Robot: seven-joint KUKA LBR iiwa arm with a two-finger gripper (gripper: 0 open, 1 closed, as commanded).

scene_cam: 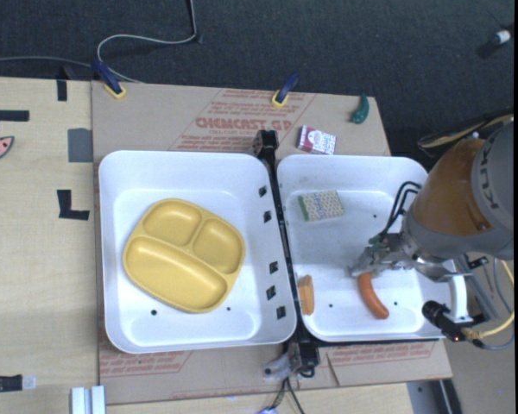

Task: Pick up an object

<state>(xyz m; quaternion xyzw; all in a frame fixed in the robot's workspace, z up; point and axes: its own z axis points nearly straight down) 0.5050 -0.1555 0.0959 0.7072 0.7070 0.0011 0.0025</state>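
Note:
In the right bin [345, 169] an orange sausage [373, 297] lies near the front wall, tilted. My gripper [369, 264] hangs low over the bin floor, right above the sausage's upper end; whether it touches the sausage is unclear. A speckled green block [320, 205] lies toward the bin's back left. A small tan hot dog bun [306, 293] rests against the left wall at the front. The grey arm with its orange band [453, 192] comes in from the right.
The left bin [121, 231] holds a yellow divided tray [184, 254]. A black divider with clips [274, 231] runs between the bins. On the cardboard behind them lie a small red packet [315, 140] and a green item [360, 109].

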